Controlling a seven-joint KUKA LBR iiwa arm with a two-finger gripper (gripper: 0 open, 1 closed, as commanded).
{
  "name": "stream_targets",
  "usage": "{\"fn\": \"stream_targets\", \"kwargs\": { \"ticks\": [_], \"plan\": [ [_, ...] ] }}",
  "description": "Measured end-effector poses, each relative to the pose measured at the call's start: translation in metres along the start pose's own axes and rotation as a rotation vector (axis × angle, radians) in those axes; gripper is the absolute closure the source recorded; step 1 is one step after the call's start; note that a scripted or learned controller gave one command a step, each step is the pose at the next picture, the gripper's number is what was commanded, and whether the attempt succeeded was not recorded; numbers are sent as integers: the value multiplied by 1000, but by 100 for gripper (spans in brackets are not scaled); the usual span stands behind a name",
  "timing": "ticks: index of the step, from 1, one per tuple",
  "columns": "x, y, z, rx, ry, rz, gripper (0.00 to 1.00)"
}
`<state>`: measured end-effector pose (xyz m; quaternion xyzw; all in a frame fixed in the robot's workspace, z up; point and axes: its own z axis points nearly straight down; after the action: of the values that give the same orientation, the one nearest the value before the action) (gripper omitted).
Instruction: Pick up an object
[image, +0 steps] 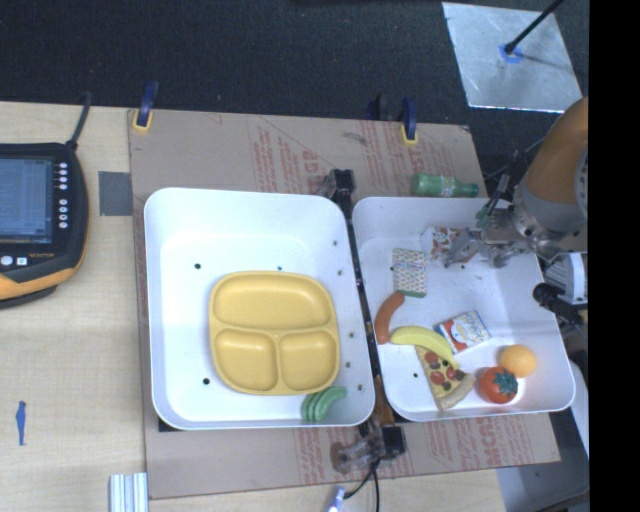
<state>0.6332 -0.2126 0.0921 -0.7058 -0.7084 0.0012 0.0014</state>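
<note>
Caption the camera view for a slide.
KUKA arm's hand at the back of the right bin of toy food; yellow divided tray in the left bin.

No legible text anywhere.

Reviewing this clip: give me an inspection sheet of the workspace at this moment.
Surface: cardboard sheet on a wooden bench, bearing the left bin and the right bin.
Job's things: right bin holds banana, sausage, pizza slice, tomato, orange, small carton, mesh packet.
Clutter: yellow divided plate and green pod in left bin; green bottle behind right bin.
Grippers: tool low over right bin's far side; finger state unclear.
Cables: bundle by front clamp.
Surroundings: teach pendant at left.
</note>
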Motion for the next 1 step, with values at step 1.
{"fn": "stream_targets", "kwargs": {
  "ticks": [1],
  "plan": [
    [-3,17,0,30,5,-2,0]
  ]
}}
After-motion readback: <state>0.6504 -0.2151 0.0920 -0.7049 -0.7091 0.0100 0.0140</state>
